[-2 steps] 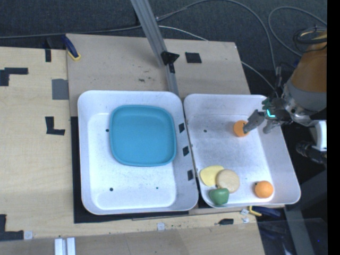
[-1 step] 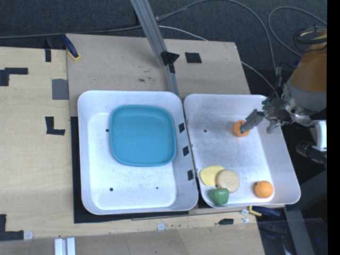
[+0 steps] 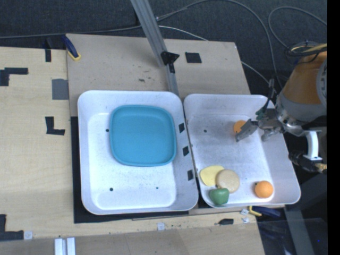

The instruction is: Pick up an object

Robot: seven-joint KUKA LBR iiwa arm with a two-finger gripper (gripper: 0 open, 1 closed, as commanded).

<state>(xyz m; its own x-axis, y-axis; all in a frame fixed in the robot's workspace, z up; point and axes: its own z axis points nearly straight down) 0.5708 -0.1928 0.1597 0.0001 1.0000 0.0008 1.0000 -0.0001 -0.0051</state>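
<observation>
The step in hand looks like the approach to a grasp: the gripper (image 3: 254, 130) hangs low over the upper middle of the right bin (image 3: 276, 166), in the right half of the frame, its dark fingers slanting down and leftward to an orange piece (image 3: 240, 126) that lies on the bin floor just at their tips. Whether the fingers stand apart or pressed together I cannot tell, and nothing shows the piece pinched between them, so I judge the pick not yet made. The next move, as I read it, calls for settling the fingers on either side of that orange piece, closing on it, then lifting straight up clear of the bin wall. Along the lower edge of the same bin lie a yellow piece (image 3: 210, 174), a tan round piece (image 3: 228, 180) touching it, a green piece (image 3: 219, 196) just below them, and an orange ball (image 3: 263, 189) apart at the lower right. The left bin (image 3: 90, 158), centre-left of the frame, holds a blue square plate (image 3: 142, 135) lying flat in its upper part.
</observation>
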